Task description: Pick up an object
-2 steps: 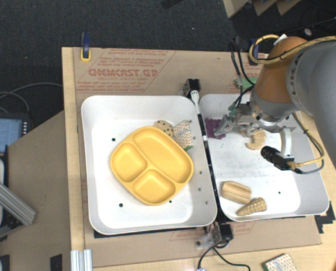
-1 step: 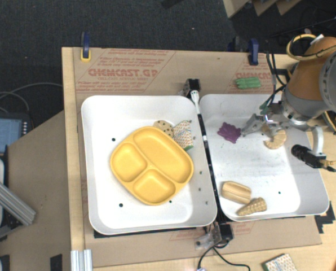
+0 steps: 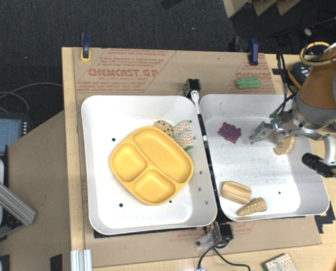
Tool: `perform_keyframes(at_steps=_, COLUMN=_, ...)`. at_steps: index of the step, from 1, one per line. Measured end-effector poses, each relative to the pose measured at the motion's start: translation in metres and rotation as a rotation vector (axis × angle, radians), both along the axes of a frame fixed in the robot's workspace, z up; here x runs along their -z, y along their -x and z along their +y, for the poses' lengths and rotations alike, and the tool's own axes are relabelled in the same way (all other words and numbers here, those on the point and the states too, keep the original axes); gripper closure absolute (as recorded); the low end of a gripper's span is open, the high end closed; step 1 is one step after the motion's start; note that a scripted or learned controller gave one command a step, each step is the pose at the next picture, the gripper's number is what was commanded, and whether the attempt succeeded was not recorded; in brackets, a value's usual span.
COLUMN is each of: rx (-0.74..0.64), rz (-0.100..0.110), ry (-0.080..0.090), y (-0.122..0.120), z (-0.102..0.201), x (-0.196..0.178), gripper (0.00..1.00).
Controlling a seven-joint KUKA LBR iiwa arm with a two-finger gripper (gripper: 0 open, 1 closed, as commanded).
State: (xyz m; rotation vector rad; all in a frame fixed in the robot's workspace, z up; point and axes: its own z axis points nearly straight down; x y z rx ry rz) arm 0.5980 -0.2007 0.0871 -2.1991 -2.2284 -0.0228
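My gripper (image 3: 268,130) hangs over the right bin (image 3: 252,168), near its upper right part, with its fingers spread apart and nothing between them. A beige lumpy object (image 3: 284,145) lies just right of and below the fingers. A purple toy (image 3: 229,132) rests to the left of the gripper. Near the bin's front edge lie a tan cylinder (image 3: 236,191) and a corn-cob-like piece (image 3: 252,206).
The left bin (image 3: 97,151) holds a yellow divided plate (image 3: 150,165), with a cookie-like item (image 3: 164,127) and a patterned cloth piece (image 3: 183,133) at its far rim. A green object (image 3: 248,83) lies on the bench behind the right bin. Black cables run at right.
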Motion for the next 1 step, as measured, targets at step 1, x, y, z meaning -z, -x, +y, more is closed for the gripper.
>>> perform_keyframes(at_steps=1, rx=0.005, rz=-0.003, ry=0.015, y=-0.0355, z=0.0764, x=0.0020, gripper=0.00)
